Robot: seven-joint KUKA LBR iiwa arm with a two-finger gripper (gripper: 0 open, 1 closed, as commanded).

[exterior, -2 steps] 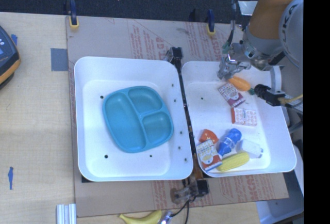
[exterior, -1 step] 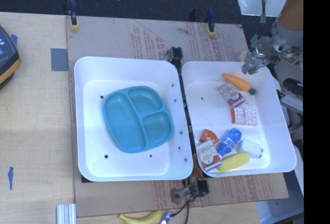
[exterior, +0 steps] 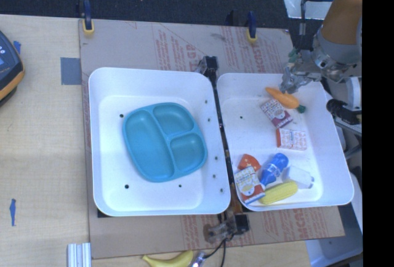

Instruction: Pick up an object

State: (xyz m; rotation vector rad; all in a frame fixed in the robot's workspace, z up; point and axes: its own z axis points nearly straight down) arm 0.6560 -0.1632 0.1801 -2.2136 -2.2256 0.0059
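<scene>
Nearest the camera, a yellow banana (exterior: 167,258) is seen at the 6 o'clock edge of the tabletop (exterior: 43,155), below the two bins.

Whether the tool (exterior: 290,82) is apart or together cannot be told; it is seen from above at about 1 o'clock in the view, hanging over the far edge of the right bin (exterior: 332,155). An orange carrot (exterior: 282,98) lies just beside the tool, toward 5 o'clock from it, perhaps touching. The carrot's long axis is laid from 10 o'clock to 4 o'clock, with a green end at the 4 o'clock tip. This is judged to be the relation on which the coming move turns: the carrot is the closest thing, and a short drop with the closing line set across that slanted axis would be called for. Nothing is seen clamped.

Further out, toward 6 o'clock from the tool, a small printed packet (exterior: 275,112) is found, then a second packet (exterior: 292,139). At the near rim of the right bin a blue bottle (exterior: 273,168), a red-and-white pouch (exterior: 247,176) and a yellow corn cob (exterior: 278,192) are crowded together, well apart from the tool.

Toward 8 o'clock, in the left bin (exterior: 104,136), a blue divided plate (exterior: 164,141) is set.
</scene>
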